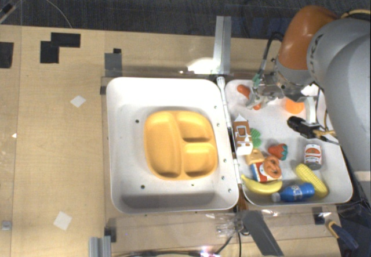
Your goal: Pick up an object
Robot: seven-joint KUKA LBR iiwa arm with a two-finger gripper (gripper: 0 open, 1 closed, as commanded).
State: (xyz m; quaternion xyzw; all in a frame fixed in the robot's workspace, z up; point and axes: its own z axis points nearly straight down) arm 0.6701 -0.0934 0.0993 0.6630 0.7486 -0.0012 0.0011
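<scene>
Gripper (259,94) is seen at the upper left of the right bin (346,187), beside a small red-orange toy (243,91); its grasp state cannot be told. Lower in that bin are seen a banana (261,185), corn cob (311,179), blue bottle (297,193) and small can (312,155). A yellow divided tray (179,143) is seen in the left bin (124,134).

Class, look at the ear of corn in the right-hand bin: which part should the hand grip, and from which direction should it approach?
Grip the corn across its middle, coming straight down from above. It lies flat and tilted, a long rounded shape, so closing across its narrow width probably suits best. The blue bottle touches its lower end and the small can stands near its upper end, so the middle likely leaves most room.
</scene>
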